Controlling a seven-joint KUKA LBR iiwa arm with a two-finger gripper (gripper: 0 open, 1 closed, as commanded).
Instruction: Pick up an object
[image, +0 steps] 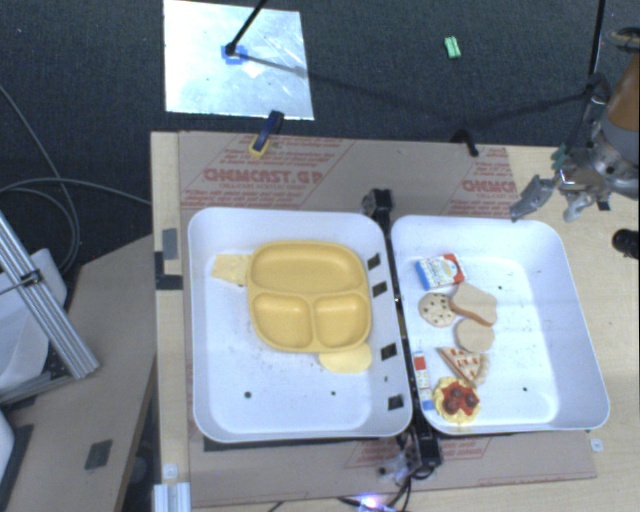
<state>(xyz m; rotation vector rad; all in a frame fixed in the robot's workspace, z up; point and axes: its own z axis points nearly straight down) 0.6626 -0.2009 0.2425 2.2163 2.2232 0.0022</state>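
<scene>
Gripper (556, 198) hangs just past the far right corner of the right bin (570, 290), outside its rim, w/ its two fingers spread wide apart and nothing between them. All pickable stuff sits in that bin's left half, well apart from the gripper: a blue-and-white carton (439, 270) nearest the far rim, then a cookie (436, 309) w/ a bread slice (474, 303) touching on its right, another pale slice (474, 335) below, a pizza wedge (462, 363), and a yellow piece w/ red topping (457, 400) closest to the near rim. Left of the right bin, touching along the middle, is the left bin (215, 300) w/ a yellow divided tray (308, 294) inside.
</scene>
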